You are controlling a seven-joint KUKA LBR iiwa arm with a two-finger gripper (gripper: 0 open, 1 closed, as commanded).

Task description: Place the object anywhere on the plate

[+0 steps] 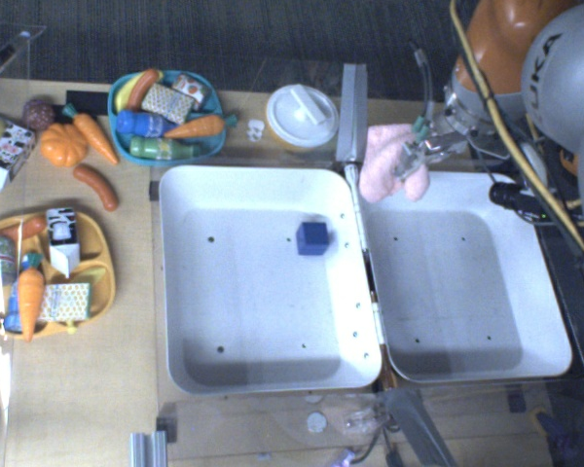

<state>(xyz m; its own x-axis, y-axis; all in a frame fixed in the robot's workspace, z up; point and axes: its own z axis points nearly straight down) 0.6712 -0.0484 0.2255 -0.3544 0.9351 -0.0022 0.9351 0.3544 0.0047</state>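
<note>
Surface (88,377) of pale wood carries everything we see, and the two white bins take up most of it. We find the left bin (263,358) holding a small blue cube (312,237), which sits right of its middle and toward the far side, apart from every wall. The right bin (467,348) lies edge to edge with the left one.

We see the grey arm (565,66) with its orange band reaching in from the right, above the far right corner of the right bin. Its tool (416,150) hangs over the far left corner of that bin, right against a soft pink cloth-like object (382,168) that drapes over the bin's far rim. We cannot tell how far the tool's jaws stand apart, nor whether the pink object lies between them or merely beside them.

We make out a white round plate-like dish (303,115) with a yellow rim on the surface just beyond the left bin's far wall, near the pink object but apart from it.

Further left, a blue bowl (212,145) is heaped with toy food, and a yellow tray (99,261) near the left edge holds more toys, among them a carrot. Loose between them lie a small orange pumpkin (62,146), a carrot (98,136) and a sausage (96,186).
</note>
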